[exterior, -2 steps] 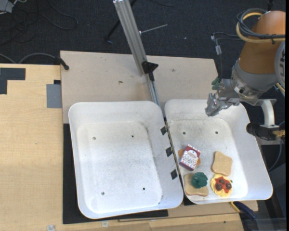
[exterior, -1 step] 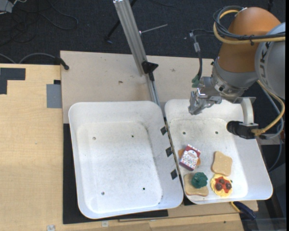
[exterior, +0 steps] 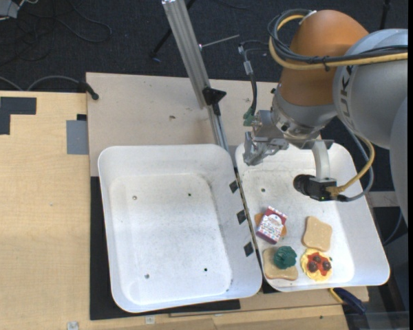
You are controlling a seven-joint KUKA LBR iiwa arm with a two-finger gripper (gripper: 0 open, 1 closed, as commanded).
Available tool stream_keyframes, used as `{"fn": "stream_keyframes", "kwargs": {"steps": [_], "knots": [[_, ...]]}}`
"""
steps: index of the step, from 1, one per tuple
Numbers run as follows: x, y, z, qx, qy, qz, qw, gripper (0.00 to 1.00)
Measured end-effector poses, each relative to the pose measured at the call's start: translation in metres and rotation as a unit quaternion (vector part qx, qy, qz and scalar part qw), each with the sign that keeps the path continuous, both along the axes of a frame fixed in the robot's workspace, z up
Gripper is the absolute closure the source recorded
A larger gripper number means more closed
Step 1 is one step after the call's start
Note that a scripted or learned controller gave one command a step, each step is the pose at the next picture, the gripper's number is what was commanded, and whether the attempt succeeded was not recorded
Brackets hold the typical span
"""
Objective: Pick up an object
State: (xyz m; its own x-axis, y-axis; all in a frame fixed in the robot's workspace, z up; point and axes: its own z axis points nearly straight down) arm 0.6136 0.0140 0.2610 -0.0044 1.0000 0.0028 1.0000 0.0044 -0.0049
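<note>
The objects lay clustered in the near part of the right bin (exterior: 361,253). A small red-and-white carton (exterior: 272,225) sat tilted at the cluster's left, close to the divide between the bins. To its right lay a tan toast slice (exterior: 317,234). Nearer the camera, a dark green lump (exterior: 285,256) rested on a second bread slice (exterior: 279,271), and just right of it sat a yellow piece with red and dark spots (exterior: 317,265).

The gripper (exterior: 257,151) hung over the far left corner of that same bin, well apart from the cluster and farther back than every item. Nothing showed between its fingers, and it touched none of the objects. Whether the fingers stood apart or together could not be told from this angle.

The grey arm (exterior: 372,74) with its orange band (exterior: 323,36) reached in from the right. A black fitting (exterior: 315,186) hung on a cable below the wrist, over the bin floor.

The left bin (exterior: 165,232) lay alongside. A slanted aluminium rail (exterior: 193,64) rose beyond the bins.
</note>
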Motion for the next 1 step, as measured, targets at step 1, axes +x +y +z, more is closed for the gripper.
{"fn": "stream_keyframes", "kwargs": {"steps": [1], "knots": [[0.0119,0.0483,-0.0061,-0.0015,-0.001,-0.001,1.0,1.0]]}}
